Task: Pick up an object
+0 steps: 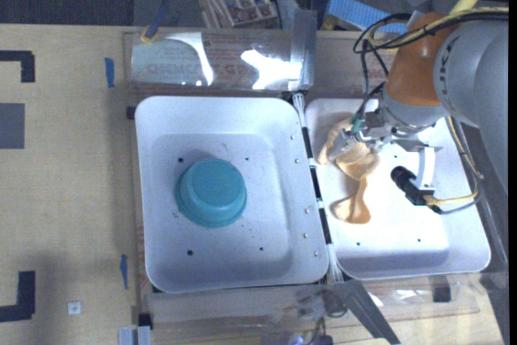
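Arm [477, 69] is done in chunky, rounded grey shells. A glossy orange band [412, 81] is wrapped around it, thin black cables [363, 40] are looped beside that band, and a small silvery gripper [358, 135] is fitted just past it.

bowl [212, 191] in left bin [153, 125] | object [353, 208] in right bin [460, 254], by its left wall

Shallow white bins: 2, a left bin [161, 125] and a right bin [404, 246], side by side on the counter [65, 214]. Contents of the left: 1 teal bowl [212, 191]. Contents of the right: 1 tan floppy piece [355, 174], counted as one, though it may be more than a single item.
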Motion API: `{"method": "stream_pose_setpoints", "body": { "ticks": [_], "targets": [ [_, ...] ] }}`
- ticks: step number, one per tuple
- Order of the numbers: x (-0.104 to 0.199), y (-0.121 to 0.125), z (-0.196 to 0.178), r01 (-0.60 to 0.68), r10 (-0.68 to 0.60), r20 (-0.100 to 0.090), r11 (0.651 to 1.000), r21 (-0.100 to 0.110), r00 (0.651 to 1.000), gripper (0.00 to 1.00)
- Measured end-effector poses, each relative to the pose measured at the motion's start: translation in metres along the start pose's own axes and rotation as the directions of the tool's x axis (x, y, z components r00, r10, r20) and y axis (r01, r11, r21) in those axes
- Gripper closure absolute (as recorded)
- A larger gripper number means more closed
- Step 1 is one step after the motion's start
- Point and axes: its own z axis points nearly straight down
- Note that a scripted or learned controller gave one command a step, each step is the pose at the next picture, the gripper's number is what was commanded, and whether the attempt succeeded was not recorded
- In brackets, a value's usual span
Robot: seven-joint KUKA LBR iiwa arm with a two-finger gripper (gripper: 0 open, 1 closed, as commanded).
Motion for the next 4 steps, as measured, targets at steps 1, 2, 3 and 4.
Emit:
{"method": "stream_pose_setpoints", "body": {
  "ticks": [1, 2, 3, 4],
  "targets": [
    [0.063, 0.008, -0.096, 0.163, -0.163, -0.002, 0.987, 0.002, 0.987, 0.0],
    [-0.003, -0.015, -0.005, 0.167, -0.167, -0.002, 0.986, 0.003, 0.986, 0.0],
    [0.007, 0.032, -0.096, 0.126, -0.126, -0.001, 0.992, 0.002, 0.992, 0.0],
    [-0.033, 0.026, -0.032, 0.168, -0.168, -0.003, 0.986, 0.005, 0.986, 0.0]
  ]
}}
